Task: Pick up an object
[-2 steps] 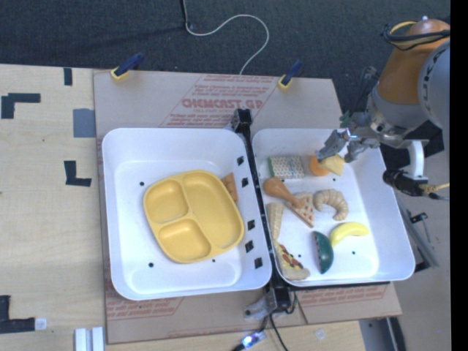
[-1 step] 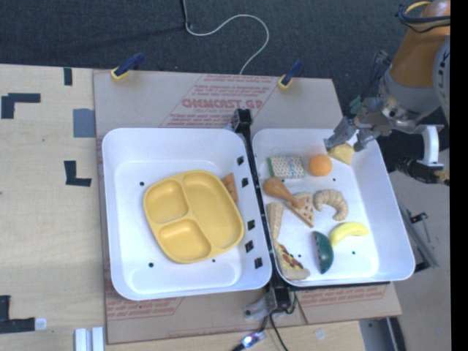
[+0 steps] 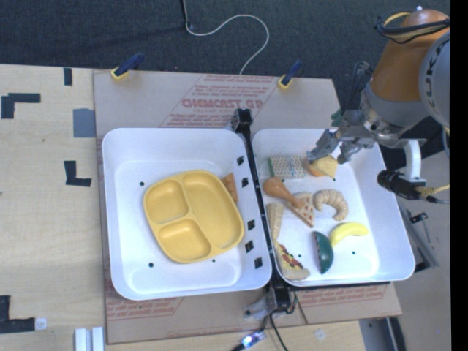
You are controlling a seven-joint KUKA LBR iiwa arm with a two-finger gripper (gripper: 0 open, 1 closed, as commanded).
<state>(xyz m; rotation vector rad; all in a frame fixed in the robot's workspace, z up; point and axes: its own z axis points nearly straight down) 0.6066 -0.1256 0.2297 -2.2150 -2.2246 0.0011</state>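
The two-finger gripper [image 3: 327, 154] is positioned over the far part of the right-hand shallow white bin [image 3: 380, 262], its fingers spread on either side of a small pale-yellow rounded toy food piece [image 3: 324, 167]. The fingers appear parted and nothing is lifted between them, so no grasp can be confirmed; whether the tips touch the piece cannot be told from this angle.

The yellow piece lies just beside a pale speckled rectangular block [image 3: 287, 167], near the bin's far wall. Also in this bin: a tan croissant-shaped toy [image 3: 333, 202], a yellow plastic banana [image 3: 348, 232], a dark green pepper-like piece [image 3: 322, 250], an orange-brown drumstick-shaped piece [image 3: 278, 189] and a pizza-slice toy [image 3: 291, 262] (all well clear of the fingers). The left-hand white bin [image 3: 124, 152] holds a yellow three-compartment plastic plate [image 3: 193, 216].

Assessment: the step in hand is judged to be the closing grasp on the yellow piece. To do it well, the fingers should be low enough to straddle the widest part, centred so the rounded surface does not squirt sideways toward the speckled block, and closed fully before any lift. The lift should be straight up, clear of the bin wall.
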